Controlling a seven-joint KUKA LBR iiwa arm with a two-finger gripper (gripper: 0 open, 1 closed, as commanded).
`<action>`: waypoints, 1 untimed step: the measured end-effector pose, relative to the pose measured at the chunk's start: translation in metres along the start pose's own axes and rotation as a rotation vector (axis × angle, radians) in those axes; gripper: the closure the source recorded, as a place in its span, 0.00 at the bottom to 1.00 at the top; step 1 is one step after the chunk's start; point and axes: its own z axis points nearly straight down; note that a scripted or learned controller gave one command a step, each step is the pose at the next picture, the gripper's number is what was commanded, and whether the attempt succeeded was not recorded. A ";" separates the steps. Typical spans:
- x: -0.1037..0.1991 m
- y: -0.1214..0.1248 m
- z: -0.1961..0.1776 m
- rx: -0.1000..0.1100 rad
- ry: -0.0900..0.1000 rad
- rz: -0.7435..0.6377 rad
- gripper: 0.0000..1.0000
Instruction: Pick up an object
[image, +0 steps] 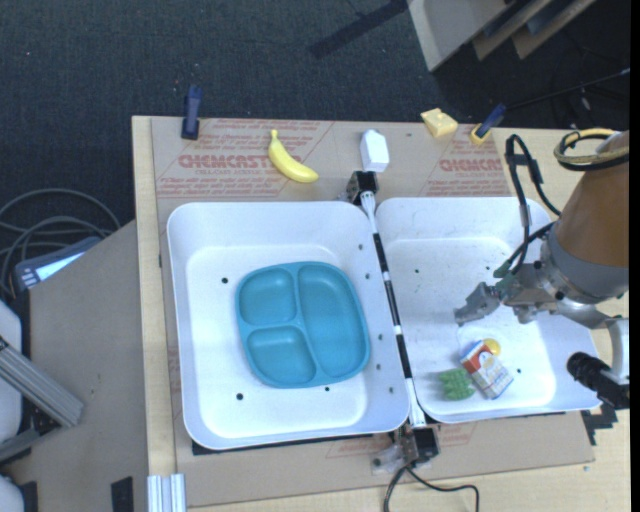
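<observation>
A: Left to right, what's on the bench?

B: Left bin (200, 330) holds a blue divided tray (300, 323), lying flat near the middle. Behind the bins, on the board, a banana (290, 160) and, further right, a yellow wedge (438, 122). Right bin (440, 225) has two small items near its front edge: a green lump (456, 385), and just beside it on the right a small carton (486, 368), white with red and orange print.

A: And you?

B: My gripper (478, 305) hangs over the right bin, mid-depth, pointing toward the bin's left. Whether my tips are spread or pressed together, I cannot tell; they are too small and grey on grey. Nothing visibly pinched.

A: Which target?

B: The carton, I judge. It lies just toward the front edge from my tips, close by, slightly right. Its long axis looks to run diagonally, back-left to front-right, and it seems tilted or lying on its side.

A: Concern?

B: The lump is touching or nearly touching it; a close there may catch both or nudge one away.
</observation>
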 end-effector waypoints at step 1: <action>-0.027 -0.006 0.100 0.001 0.000 0.001 0.00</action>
